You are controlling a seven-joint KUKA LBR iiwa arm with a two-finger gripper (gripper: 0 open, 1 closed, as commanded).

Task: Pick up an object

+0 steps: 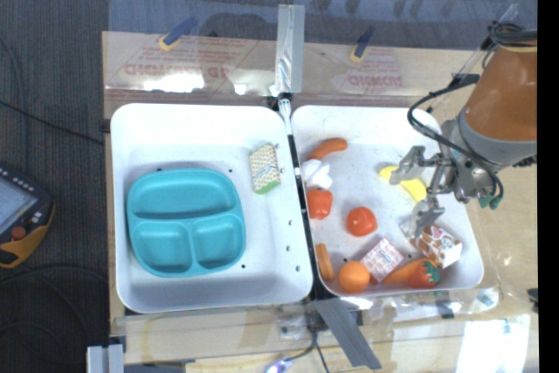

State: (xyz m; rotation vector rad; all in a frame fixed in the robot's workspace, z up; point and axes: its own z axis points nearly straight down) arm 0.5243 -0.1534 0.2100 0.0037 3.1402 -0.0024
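Gripper (pixel 425 188) w/ fingers apart over right bin (pixel 472 275), above yellow toy (pixel 412 188).

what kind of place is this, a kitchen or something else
Probably a robotics lab bench, not a kitchen: a robot arm reaches over two white bins, and the food looks like plastic toys.
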